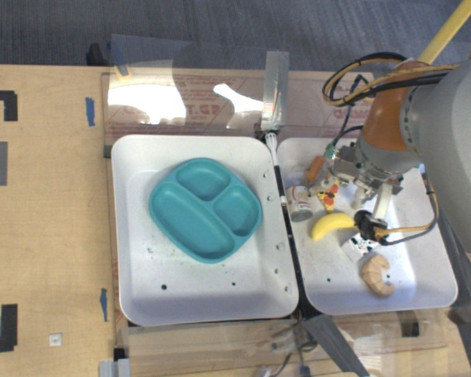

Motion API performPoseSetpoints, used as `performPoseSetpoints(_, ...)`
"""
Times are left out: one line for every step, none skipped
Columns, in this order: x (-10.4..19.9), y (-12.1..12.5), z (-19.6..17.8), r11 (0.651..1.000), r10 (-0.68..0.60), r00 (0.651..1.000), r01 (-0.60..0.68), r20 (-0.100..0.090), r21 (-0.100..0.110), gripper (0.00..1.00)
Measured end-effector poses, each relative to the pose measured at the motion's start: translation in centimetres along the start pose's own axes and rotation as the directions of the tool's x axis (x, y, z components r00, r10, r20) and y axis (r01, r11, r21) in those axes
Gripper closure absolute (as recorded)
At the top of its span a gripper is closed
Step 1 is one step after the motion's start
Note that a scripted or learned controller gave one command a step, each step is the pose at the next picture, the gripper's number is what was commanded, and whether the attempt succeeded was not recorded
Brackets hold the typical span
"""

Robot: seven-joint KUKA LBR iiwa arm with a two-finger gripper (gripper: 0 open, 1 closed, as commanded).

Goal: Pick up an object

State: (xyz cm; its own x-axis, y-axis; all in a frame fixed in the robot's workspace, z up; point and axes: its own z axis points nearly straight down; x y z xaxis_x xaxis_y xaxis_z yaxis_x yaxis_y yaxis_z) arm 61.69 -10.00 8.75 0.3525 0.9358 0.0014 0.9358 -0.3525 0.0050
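The right bin point(424, 289) holds several small things. A yellow banana point(331, 225) lies near its middle, and a small silver can point(300, 199) stands by the left wall. A brown-orange stick-shaped item point(316, 167) sits further back. A little red and yellow toy point(327, 199) lies between the can and the banana. A tan pastry-like piece point(376, 275) rests near the front. My gripper point(348, 181) hangs low over the back of this bin, just right of the toy and above the banana. Nothing is visibly held.
The left bin point(133, 289) carries a teal divided plate point(206, 208). A metal divider point(281, 203) separates the two bins. A small white and dark scrap point(359, 244) lies right of the banana. The arm's yellow cable loops above the right bin's back edge.
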Motion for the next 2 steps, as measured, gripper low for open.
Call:
performPoseSetpoints(0.0,0.0,-1.1,1.000,-0.002,1.000,0.002,0.001,0.002,1.00)
performPoseSetpoints(2.3,-1.6,-12.0,1.000,0.030,1.000,-0.030,-0.002,-0.004,1.00)
